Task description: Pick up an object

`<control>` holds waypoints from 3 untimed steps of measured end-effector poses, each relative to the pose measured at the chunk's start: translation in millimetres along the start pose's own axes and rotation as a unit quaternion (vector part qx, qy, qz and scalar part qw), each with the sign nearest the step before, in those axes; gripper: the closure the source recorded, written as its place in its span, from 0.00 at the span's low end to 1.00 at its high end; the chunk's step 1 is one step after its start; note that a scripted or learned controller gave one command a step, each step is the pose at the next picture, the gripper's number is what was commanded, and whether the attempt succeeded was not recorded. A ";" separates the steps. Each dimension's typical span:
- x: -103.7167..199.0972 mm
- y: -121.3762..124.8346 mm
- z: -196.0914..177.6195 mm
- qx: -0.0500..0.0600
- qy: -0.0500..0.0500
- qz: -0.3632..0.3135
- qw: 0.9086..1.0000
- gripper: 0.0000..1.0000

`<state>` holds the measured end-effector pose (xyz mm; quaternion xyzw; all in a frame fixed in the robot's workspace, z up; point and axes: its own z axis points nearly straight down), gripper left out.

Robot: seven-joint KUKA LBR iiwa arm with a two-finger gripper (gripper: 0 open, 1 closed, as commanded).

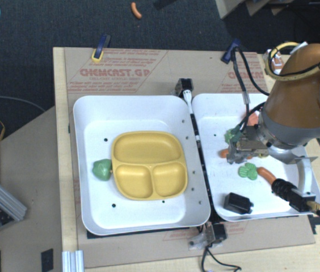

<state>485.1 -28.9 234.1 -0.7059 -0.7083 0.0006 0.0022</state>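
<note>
- A brown-paper-covered bench, printed with red lettering, is seen.
- Two shallow white bins, the left bin and the right bin, are set on it, touching.

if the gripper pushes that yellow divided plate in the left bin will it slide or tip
The yellow divided plate looks wide, shallow and flat on the left bin, so it would probably slide rather than tip. It seems moulded and stiff, so likely no flexing. The green lump at its left edge might get nudged along.

In the left bin lies a divided plate, with a small lump touching its left side. The right bin holds a box near its front.
</note>
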 end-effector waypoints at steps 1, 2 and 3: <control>-3.9 6.0 19.9 0.000 -0.001 0.002 1.000 1.00; -4.1 2.5 19.1 0.000 0.000 0.002 1.000 1.00; 0.2 8.6 18.3 -0.002 -0.001 0.001 1.000 1.00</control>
